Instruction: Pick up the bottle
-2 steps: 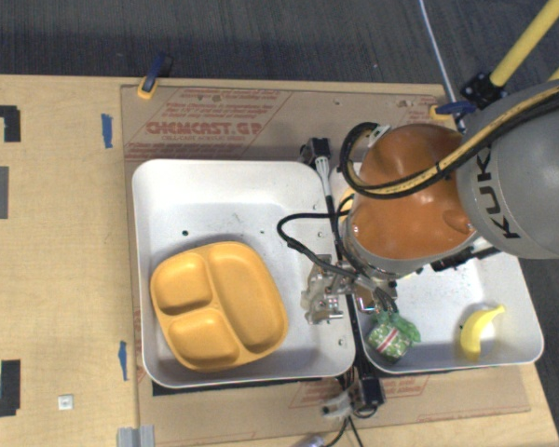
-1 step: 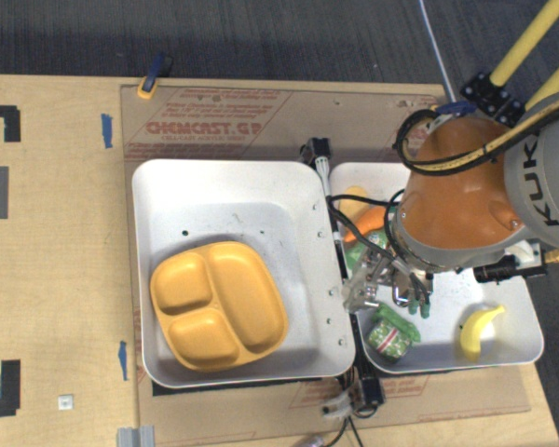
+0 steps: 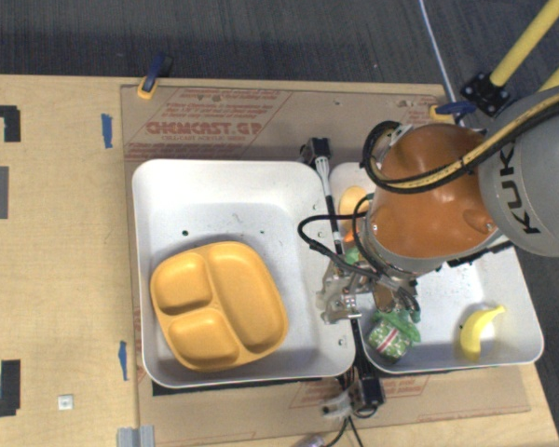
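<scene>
1. The bottle [image 3: 389,333], green with a round cap end showing, lay in the right bin [image 3: 517,347] near its left wall.
2. The hand [image 3: 359,296] hung just above it; whether it gripped anything could not be told.
3. The bottle looked light, smooth and likely slippery; its middle seemed the best place to hold.

We see the scene evenly and brightly lit from above, with soft, short shadows: a faint one hugs the yellow tray [image 3: 218,303] and a darker one sits under the arm [image 3: 429,198] in the right bin [image 3: 512,343]. The left bin [image 3: 233,194] shows mild glare on its white floor, and the orange band carries a soft sheen. Focus is fair overall, though fine detail around the gripper [image 3: 354,296] reads as slightly smeared and grainy.
</scene>
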Tool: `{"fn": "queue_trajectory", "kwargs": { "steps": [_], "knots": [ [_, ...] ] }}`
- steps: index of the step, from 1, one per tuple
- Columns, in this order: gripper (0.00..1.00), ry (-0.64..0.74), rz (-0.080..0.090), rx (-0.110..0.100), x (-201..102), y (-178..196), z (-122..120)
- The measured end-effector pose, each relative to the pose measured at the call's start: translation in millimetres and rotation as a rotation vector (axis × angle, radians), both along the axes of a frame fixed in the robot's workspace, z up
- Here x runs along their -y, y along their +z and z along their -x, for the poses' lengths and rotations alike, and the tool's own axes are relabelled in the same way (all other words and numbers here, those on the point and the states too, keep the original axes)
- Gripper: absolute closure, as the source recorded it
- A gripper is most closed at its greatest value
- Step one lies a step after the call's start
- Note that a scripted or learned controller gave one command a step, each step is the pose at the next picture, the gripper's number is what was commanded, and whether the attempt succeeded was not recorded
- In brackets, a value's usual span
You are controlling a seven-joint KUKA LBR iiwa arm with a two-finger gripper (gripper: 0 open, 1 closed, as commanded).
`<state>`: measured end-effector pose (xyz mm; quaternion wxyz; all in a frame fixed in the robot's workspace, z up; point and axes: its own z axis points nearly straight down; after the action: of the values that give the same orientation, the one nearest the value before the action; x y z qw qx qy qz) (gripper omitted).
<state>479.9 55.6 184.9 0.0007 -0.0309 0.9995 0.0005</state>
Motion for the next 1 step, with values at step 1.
{"fn": "queue_trajectory", "kwargs": {
  "steps": [1],
  "knots": [
    [0.00,0.000,0.000,0.000,0.1,0.0,0.0]
  ]
}}
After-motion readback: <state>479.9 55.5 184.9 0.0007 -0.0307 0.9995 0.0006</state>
